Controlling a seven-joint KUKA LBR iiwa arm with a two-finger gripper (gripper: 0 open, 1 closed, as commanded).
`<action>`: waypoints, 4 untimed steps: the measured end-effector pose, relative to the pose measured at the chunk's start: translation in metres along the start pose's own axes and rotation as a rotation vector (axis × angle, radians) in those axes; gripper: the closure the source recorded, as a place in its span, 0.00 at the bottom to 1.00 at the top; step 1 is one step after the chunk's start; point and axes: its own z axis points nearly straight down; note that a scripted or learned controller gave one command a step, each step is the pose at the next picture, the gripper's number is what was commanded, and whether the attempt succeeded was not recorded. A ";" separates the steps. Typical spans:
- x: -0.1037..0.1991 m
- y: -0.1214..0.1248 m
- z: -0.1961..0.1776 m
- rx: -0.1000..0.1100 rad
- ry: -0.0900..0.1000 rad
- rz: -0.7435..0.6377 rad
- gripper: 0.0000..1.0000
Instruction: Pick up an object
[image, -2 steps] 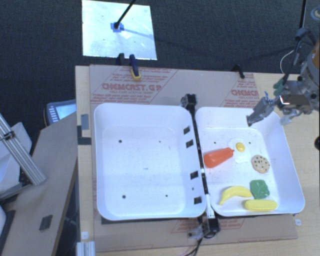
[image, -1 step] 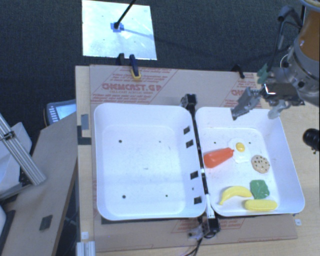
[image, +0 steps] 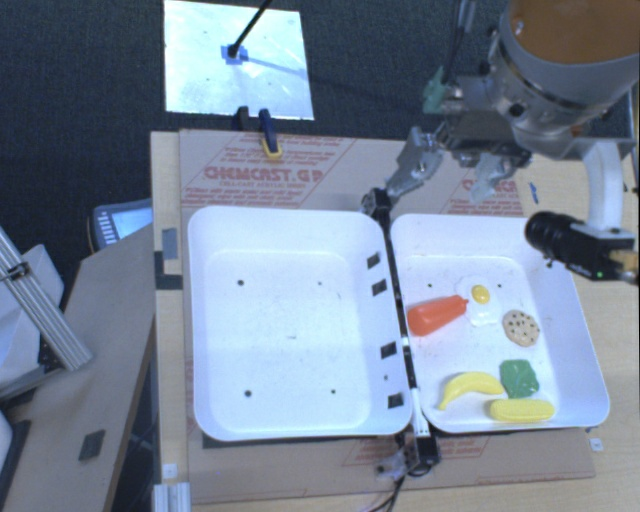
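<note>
The claw (image: 455, 170) hangs above the right bin's (image: 560, 270) far edge, fingers apart, gripping nothing. Within that bin — carrot (image: 436, 315) at its left edge, fried egg (image: 480, 296), cookie (image: 520, 327), banana (image: 470, 387), green piece (image: 519, 376), corn cob (image: 521, 409) along its near edge.

I see a pale wooden bench (image: 120, 300) with a brown printed cardboard sheet (image: 300, 170) laid flat on it. On that sheet sit two shallow white bins touching side by side: the left bin (image: 290, 225) and the right bin (image: 585, 380). A yellow-and-black clamp (image: 268, 135) grips the cardboard's far edge.
</note>
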 end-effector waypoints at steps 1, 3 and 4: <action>-0.005 0.000 -0.009 0.003 -0.002 0.005 1.00; 0.072 0.007 -0.001 -0.001 0.001 0.007 1.00; 0.071 0.006 -0.008 0.004 -0.001 0.005 1.00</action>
